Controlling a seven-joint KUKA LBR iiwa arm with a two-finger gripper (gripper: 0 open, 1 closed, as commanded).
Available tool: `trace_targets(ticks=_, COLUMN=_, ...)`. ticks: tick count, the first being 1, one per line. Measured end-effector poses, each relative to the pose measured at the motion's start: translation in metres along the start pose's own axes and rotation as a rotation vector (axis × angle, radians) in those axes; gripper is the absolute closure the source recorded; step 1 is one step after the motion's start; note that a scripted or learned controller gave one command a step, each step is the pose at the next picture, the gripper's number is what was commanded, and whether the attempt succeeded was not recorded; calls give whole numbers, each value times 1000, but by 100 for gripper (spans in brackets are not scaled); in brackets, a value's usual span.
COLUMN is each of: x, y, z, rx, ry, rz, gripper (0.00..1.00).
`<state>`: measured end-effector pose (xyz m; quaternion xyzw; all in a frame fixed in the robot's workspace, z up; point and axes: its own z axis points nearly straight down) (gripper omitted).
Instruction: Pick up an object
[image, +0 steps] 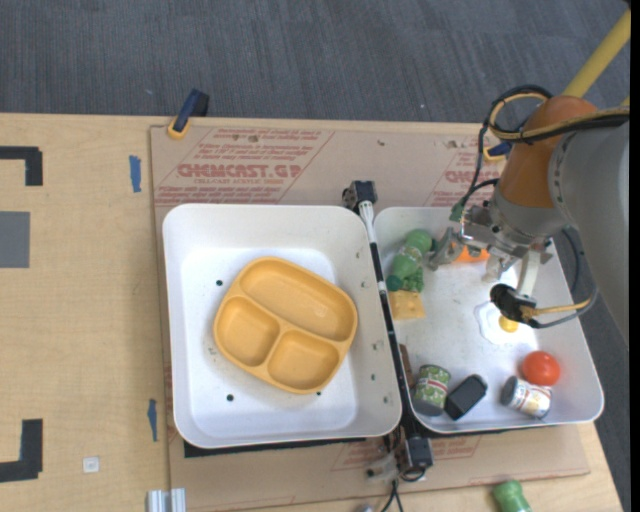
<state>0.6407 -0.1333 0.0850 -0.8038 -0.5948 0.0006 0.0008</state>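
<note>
currently we log: right bin, holding a green toy, yellow block, fried-egg piece, red ball, small tin, black block, green-labelled can. left bin: one yellow divided tray. gripper low over the right bin's far end, near an orange item just beside the green toy; whether its fingers are spread or pinched we cannot tell. step, as we judge: approach, nothing visibly held. next move calls for settling squarely over one piece, likely the orange item, then closing and lifting.
</note>
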Motion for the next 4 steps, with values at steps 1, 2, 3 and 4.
trace_targets(ticks=1, x=-38, y=16, z=0, rx=-3, ry=-1, rz=3, gripper=0)
trace_targets(ticks=2, x=-60, y=9, z=-1, rx=0, ry=13, rz=-47, gripper=0)
trace_targets(ticks=3, x=-76, y=-44, z=-13, rx=3, ry=7, rz=95, gripper=0)
trace_targets(ticks=4, x=-25, y=12, z=-16, rx=-1, ry=1, rz=137, gripper=0)
